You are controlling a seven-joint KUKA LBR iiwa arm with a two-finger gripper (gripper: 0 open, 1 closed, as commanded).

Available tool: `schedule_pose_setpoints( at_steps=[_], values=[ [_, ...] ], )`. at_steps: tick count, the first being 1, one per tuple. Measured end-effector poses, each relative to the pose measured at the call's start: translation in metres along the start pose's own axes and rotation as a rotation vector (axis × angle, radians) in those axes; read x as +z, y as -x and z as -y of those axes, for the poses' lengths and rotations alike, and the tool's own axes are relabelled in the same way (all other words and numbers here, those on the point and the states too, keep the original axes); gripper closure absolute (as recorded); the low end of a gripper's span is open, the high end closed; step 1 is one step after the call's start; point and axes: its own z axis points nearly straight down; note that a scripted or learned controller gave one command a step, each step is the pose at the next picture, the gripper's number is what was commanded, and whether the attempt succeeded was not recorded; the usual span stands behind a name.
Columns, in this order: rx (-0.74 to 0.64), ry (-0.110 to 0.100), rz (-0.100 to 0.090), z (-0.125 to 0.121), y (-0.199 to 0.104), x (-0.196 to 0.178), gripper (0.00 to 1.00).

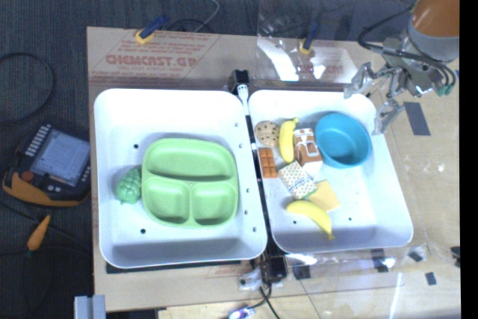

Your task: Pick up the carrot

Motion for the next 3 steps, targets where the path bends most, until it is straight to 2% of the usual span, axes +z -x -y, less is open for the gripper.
schedule_pose_setpoints(
  at_steps=[1, 2, 3],
  values=[
    [-0.040, -0.003, 0.005, -0.175, -0.053, 0.042, 0.00],
    [-0.099, -0.019, 0.014, -0.152, -0.122, -0.051, 0.00],
    [-0.199, -0.013, 0.013, -0.215, -0.099, -0.085, 0.00]
  ],
)
